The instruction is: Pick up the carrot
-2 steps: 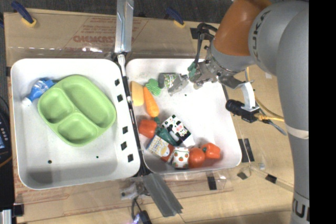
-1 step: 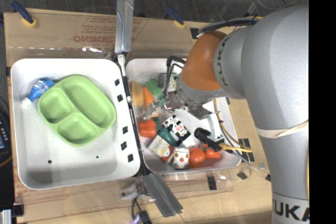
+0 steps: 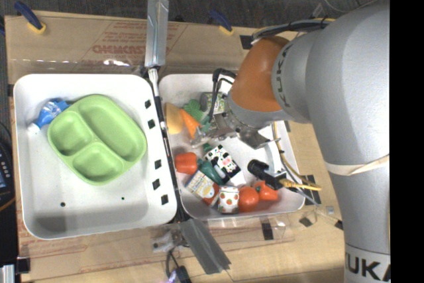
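Carrot (image 3: 189, 122) lies in right bin (image 3: 173, 84), upper-left, beside a yellow piece (image 3: 173, 118). Gripper (image 3: 213, 130) hovers right by it; grip state — can't tell. Looks like light, stiff, slick plastic toy, so pinch across mid-body.

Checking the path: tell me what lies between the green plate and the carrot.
In the camera view, the bins' adjoining walls separate the green plate from the carrot.

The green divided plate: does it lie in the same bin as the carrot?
No. The green divided plate lies in the left bin, while the carrot lies in the right bin among the other toys.
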`<state>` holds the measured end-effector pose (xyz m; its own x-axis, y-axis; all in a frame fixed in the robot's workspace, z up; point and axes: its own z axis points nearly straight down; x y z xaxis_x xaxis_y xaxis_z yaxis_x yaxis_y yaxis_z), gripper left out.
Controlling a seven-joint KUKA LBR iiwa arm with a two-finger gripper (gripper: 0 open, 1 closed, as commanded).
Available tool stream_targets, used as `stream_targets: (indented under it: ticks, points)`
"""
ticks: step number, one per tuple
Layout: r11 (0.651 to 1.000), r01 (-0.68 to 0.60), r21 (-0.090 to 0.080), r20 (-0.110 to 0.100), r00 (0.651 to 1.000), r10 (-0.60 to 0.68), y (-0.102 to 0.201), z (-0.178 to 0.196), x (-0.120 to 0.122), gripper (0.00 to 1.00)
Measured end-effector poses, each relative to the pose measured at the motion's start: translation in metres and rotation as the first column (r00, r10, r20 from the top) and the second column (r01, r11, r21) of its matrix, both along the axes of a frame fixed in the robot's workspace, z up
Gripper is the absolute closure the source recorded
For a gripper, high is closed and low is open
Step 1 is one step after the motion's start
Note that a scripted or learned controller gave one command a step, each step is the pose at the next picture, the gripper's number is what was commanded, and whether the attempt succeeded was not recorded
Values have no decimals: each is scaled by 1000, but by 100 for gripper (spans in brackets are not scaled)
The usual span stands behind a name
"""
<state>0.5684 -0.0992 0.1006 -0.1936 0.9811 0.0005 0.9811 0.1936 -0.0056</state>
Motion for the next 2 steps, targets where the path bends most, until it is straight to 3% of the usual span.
stream_targets:
  ticks: [1, 2]
  points:
    - [992, 125, 1, 4, 992, -125, 73, 92, 44, 100]
    - [996, -89, 0, 6, 996, 89, 90, 120, 88, 100]
